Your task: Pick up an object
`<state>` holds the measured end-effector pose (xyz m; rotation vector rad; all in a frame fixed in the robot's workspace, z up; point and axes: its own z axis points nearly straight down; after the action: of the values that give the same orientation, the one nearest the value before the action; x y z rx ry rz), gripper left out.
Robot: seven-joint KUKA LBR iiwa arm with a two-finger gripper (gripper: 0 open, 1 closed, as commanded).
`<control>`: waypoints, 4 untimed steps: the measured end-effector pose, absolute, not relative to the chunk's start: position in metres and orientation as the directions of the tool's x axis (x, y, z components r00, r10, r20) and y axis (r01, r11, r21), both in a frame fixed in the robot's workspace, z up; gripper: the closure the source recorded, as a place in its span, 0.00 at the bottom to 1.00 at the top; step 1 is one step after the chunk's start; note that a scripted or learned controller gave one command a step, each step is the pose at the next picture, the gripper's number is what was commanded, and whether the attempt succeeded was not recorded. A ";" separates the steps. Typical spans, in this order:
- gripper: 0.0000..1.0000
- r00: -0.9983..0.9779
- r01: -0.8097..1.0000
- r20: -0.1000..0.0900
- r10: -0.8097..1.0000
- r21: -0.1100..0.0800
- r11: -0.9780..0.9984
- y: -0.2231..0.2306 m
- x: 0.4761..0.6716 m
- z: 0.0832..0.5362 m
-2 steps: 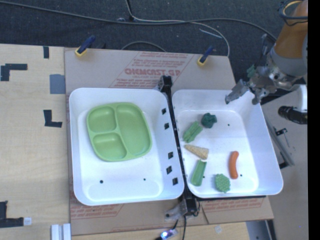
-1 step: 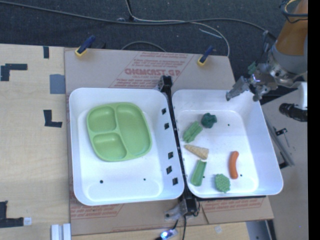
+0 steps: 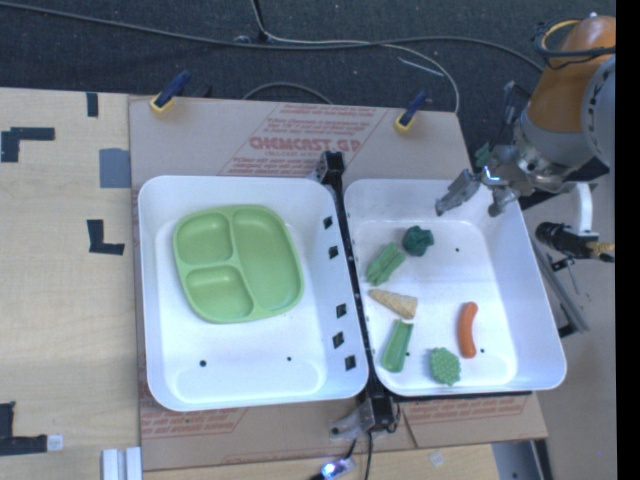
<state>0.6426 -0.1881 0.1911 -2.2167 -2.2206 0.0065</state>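
The right bin (image 3: pixel 520 298) holds several toy foods: a dark green broccoli piece (image 3: pixel 417 239), a green pod (image 3: pixel 384 264), a pale yellow wedge (image 3: pixel 393 303), a green stick (image 3: pixel 397 345), a round green bumpy piece (image 3: pixel 444 365) and an orange sausage (image 3: pixel 467 329). My gripper (image 3: pixel 473 196) hangs over the bin's far right corner, above and to the right of the broccoli piece. Its two fingers are spread apart with nothing between them.
The left bin (image 3: pixel 160 298) holds a green divided plate (image 3: pixel 238 262). A black clip strip (image 3: pixel 345 298) runs between the bins. Yellow and blue clamps (image 3: pixel 170 92) hold the cardboard at the back. Cables (image 3: pixel 300 40) lie on the dark floor behind.
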 end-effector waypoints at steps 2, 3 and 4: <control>0.00 -0.003 1.000 -0.003 1.000 0.002 0.003 -0.179 0.640 0.083; 1.00 -0.004 1.000 -0.004 1.000 0.003 0.004 -0.179 0.641 0.097; 1.00 -0.002 1.000 0.000 1.000 0.003 0.002 -0.172 0.649 0.147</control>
<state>0.6494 -0.1717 0.1469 -2.2207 -2.2259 -0.0037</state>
